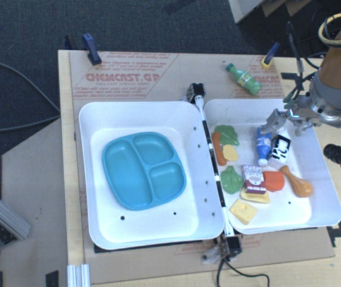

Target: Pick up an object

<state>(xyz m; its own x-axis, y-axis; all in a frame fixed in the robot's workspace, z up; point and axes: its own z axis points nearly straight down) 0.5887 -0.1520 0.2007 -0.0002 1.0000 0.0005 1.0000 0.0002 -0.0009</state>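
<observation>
The right bin holds several toy foods. Among them are a blue bottle, a small black-and-white item, an orange drumstick, a red-and-white box, a yellow cheese wedge and green leafy pieces. My gripper hangs over the bin's far right part, just above the blue bottle and the black-and-white item. Its two grey fingers are spread apart with nothing between them.
A blue divided plate lies in the left bin. A green bottle lies on the cardboard behind the right bin. An orange stick and a yellow disc sit by the divider between the bins.
</observation>
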